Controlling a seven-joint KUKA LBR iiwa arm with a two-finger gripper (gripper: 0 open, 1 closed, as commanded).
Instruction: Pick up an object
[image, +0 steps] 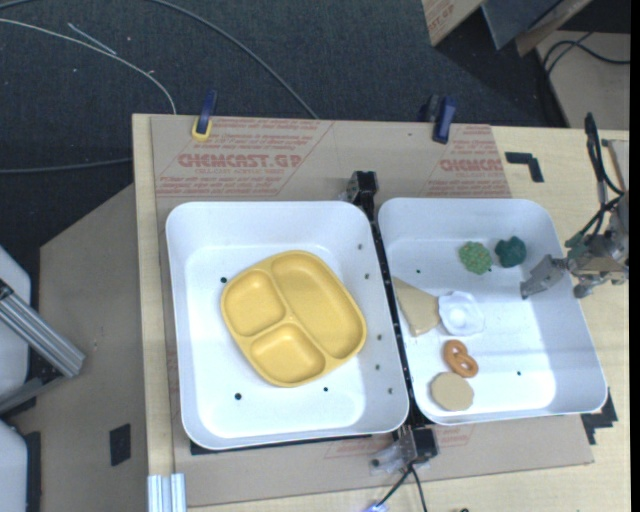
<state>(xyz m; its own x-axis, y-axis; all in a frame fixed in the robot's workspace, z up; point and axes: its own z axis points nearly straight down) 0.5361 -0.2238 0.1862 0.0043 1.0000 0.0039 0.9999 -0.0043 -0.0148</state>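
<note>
The right bin (560, 375) holds several small items. A light green broccoli piece (476, 257) and a darker green one (511, 250) lie near its back. A tan wedge (417, 307) rests against its left wall, beside a small white round piece (458, 313). In front of those lie a brown pretzel (458, 357) and a round tan cookie (452, 392). My gripper (543, 274) reaches in over the bin's right rim, low and to the right of the dark green piece, apart from it, with nothing seen in it.
The left bin (200, 400) holds a yellow three-part plate (292, 317). Both bins sit on a cardboard-covered bench (300, 150) with a blue clamp (442, 117) and a yellow-blue clamp (204, 114) at its back edge. Cables run at the far right.
</note>
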